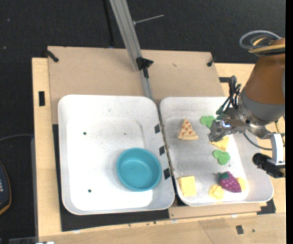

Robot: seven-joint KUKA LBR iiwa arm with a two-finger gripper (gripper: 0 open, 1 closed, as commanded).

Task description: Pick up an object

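Camera view, overhead slant: gripper low in the right bin, over a yellow toy piece beside a green toy piece; whether it is spread or pressed together cannot be told, and nothing is seen between its tips. Step judged: descent onto a pick, grasp not yet confirmed. Next move calls for closing squarely on one item, then lifting clear of the bin wall. Candidate item: small, flat, yellow, partly hidden under the gripper. Other contents, right bin: toy pizza slice, second green piece, purple grape bunch, yellow block. Left bin: teal bowl. Both bins sit on the table.
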